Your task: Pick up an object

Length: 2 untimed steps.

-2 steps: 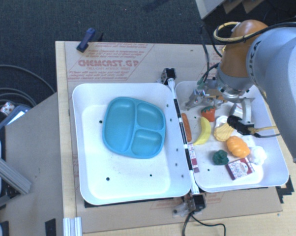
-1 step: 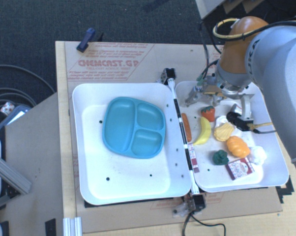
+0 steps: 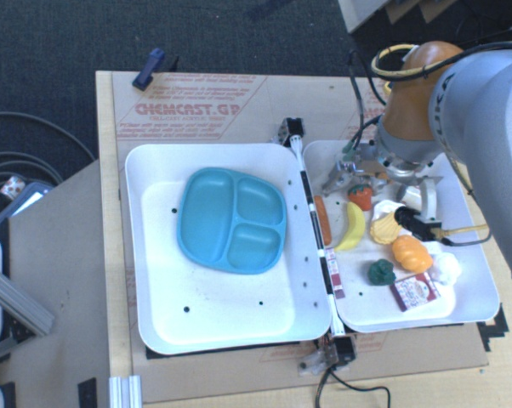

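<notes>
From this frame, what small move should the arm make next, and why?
Probably a short descent straight down. The pincer sits over the back of the right bin, just above the small red item beside the banana. Nothing shows between its fingers, so lowering onto that nearest item seems the sensible step.

Around the blue divided plate (image 3: 232,220): bare white floor of the left bin (image 3: 154,296) on every side, widest in front. Right of it, past the bins' meeting rims, a crowded patch: hot dog (image 3: 322,219), banana (image 3: 352,228), orange (image 3: 411,253), green lump (image 3: 380,271), red packet (image 3: 412,291). Over that bin's far end, the arm (image 3: 435,100).
</notes>
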Available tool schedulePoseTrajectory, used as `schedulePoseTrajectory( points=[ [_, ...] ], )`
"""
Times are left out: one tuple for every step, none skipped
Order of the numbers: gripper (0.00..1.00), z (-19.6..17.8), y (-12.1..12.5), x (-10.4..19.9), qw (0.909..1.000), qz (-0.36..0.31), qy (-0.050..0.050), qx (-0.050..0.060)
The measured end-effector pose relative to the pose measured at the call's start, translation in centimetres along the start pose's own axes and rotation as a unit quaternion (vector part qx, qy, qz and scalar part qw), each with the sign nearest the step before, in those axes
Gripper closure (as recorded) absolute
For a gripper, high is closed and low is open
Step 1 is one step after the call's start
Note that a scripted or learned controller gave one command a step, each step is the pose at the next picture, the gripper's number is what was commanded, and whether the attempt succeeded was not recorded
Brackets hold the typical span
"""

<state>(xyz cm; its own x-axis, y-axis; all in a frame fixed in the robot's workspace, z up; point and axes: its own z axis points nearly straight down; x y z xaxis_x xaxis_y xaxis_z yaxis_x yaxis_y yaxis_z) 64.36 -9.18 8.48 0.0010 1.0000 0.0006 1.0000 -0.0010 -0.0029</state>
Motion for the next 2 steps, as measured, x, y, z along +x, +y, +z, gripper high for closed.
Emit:
schedulePoseTrajectory(
  points=[
    [0.00,0.0,2.3,-1.8,1.0000,0.000,-0.001,-0.002],
    [0.00,0.0,2.3,0.1,1.0000,-0.001,0.000,-0.001]
  ],
)
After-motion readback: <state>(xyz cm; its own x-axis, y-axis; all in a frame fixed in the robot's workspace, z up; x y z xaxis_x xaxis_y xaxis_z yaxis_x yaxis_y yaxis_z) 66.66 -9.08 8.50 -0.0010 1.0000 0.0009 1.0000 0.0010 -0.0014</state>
